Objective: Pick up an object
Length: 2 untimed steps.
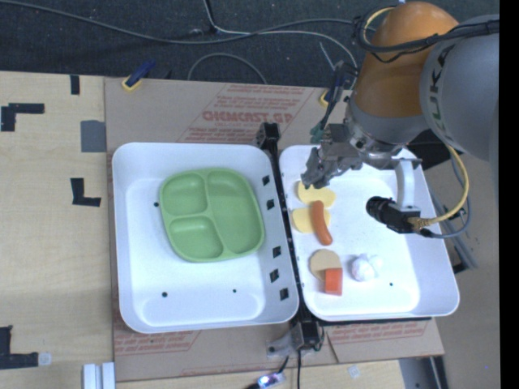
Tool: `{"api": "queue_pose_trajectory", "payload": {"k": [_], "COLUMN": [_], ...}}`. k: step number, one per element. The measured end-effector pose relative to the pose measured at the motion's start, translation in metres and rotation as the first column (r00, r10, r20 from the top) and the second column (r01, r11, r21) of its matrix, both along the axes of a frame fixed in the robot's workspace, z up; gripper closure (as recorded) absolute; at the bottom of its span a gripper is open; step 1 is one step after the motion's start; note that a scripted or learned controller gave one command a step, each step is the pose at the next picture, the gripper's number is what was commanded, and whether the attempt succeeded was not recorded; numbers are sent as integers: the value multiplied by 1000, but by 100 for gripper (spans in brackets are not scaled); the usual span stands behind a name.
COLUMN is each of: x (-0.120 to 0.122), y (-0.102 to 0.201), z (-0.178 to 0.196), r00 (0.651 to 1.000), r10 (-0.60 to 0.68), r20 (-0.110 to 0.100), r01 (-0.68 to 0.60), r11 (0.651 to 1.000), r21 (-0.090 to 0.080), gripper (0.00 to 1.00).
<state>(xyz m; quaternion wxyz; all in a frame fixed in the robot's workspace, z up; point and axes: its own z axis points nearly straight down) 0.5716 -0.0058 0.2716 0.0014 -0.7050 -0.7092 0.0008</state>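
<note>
Right bin (422, 290), near its left wall: yellow piece (315, 195), orange sausage (321, 222), tan round (323, 260), red block (332, 281), white lump (362, 267). Claw (316, 174) just above the yellow piece; grip state cannot be told. Left bin (138, 298): green divided plate (212, 214).

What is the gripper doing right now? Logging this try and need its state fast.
Gripper: low in the right bin, over the yellow toy piece; whether it is open or shut cannot be told, and no object is seen held.

Cardboard-topped bench (49, 217), dark floor (97, 23), loose cables (207, 10)
</note>
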Motion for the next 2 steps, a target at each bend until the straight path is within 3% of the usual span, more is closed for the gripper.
{"api": "queue_pose_trajectory", "payload": {"k": [2], "x": [-40], "y": [99], "z": [-18], "r00": [1000], "r10": [1], "r20": [-2], "r01": [-1], "r11": [1000], "r21": [0], "gripper": [100]}}
